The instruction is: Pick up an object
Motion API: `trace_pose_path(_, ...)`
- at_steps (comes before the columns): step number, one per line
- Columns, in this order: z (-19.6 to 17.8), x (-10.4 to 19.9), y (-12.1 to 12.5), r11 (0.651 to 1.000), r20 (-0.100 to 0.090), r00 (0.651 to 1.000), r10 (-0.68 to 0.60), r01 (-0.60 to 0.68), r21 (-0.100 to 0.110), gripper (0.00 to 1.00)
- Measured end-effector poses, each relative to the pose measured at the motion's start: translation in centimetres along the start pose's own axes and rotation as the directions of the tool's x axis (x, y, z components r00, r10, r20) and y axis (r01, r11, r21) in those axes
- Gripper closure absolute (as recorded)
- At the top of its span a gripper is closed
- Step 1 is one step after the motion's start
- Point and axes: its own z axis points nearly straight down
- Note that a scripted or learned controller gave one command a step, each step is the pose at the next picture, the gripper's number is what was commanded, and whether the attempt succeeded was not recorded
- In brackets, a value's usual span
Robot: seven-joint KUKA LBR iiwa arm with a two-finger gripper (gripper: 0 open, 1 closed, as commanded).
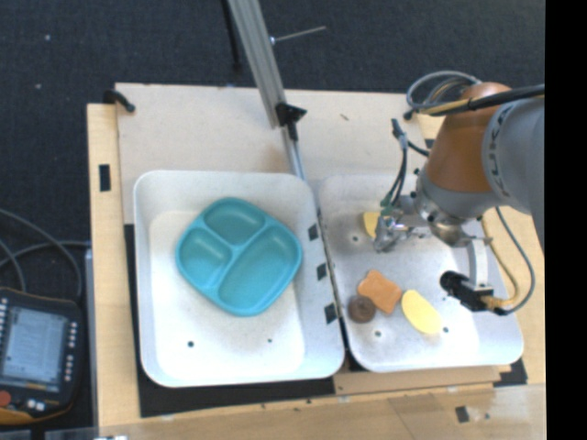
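Observation:
In the right bin (495,346) my gripper (387,231) hangs low over the upper left part, right beside a small pale yellow piece (370,223) that peeks out at its left. Whether that piece is between the fingers is hidden. Nearer the front lie an orange-brown block (379,291), a dark brown round disc (362,310) touching its lower left, and a yellow oval object (421,311) to their right.
The left bin (156,356) holds a turquoise divided plate (239,256). A slanted metal post (261,58) rises from behind the bins and ends at the gap between them. A tablet device (32,342) sits off the bench at the left.

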Motion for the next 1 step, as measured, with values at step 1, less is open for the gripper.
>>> trace_pose_path(1,-5.05,0.23,1.12,1.000,0.001,1.000,0.000,0.000,0.000,1.00)
